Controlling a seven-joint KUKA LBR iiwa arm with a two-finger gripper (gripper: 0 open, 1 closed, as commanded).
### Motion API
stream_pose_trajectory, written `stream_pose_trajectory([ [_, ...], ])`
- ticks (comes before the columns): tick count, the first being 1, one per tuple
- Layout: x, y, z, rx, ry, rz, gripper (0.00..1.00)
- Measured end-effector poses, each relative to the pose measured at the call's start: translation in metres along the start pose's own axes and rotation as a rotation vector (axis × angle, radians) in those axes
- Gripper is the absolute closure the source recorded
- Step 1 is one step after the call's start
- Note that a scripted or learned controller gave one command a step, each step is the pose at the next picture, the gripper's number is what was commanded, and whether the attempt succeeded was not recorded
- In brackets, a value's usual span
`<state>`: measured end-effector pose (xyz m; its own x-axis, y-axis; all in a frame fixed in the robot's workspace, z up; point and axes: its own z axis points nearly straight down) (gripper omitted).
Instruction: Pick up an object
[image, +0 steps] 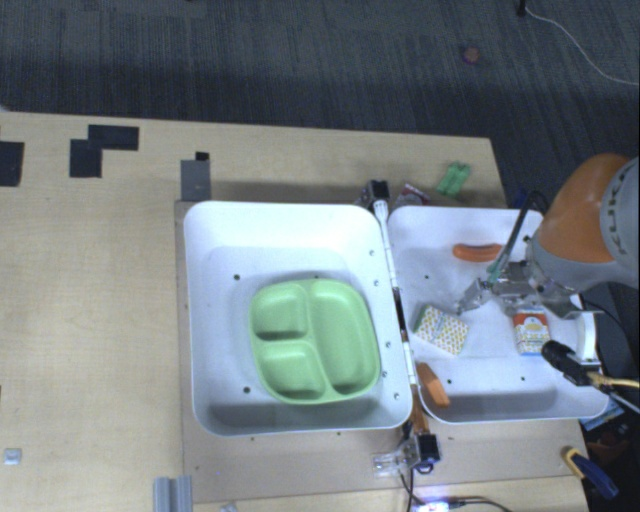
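Observation:
In the right bin (500, 405), a pale packet with a yellow dotted pattern (442, 331) lies near the left wall. An orange sausage-shaped piece (478, 252) lies toward the back. A small white and red box (531, 334) sits on the right side. My gripper (483, 291) hangs low over the bin's middle, between the packet and the box, just in front of the orange piece. Nothing shows as held in it. The grey arm with its orange band (588, 212) reaches in from the right.
The left bin (215, 250) holds a green divided plate (314, 339). An orange object (433, 384) rests at the right bin's front left corner. A green item (453, 179) lies on the bench behind the bins.

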<state>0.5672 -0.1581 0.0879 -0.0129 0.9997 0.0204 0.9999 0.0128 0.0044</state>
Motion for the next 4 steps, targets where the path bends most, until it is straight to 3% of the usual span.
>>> stream_pose_trajectory([
  [1, -0.005, 0.001, -0.011, -0.009, -0.016, 0.0, 1.0],
  [2, -0.001, 0.001, -0.01, -0.007, -0.009, -0.003, 0.0],
  [3, 0.031, 0.03, 0.003, -0.002, -0.02, 0.008, 0.0],
  [4, 0.02, -0.022, 0.002, -0.003, -0.023, 0.011, 0.0],
])
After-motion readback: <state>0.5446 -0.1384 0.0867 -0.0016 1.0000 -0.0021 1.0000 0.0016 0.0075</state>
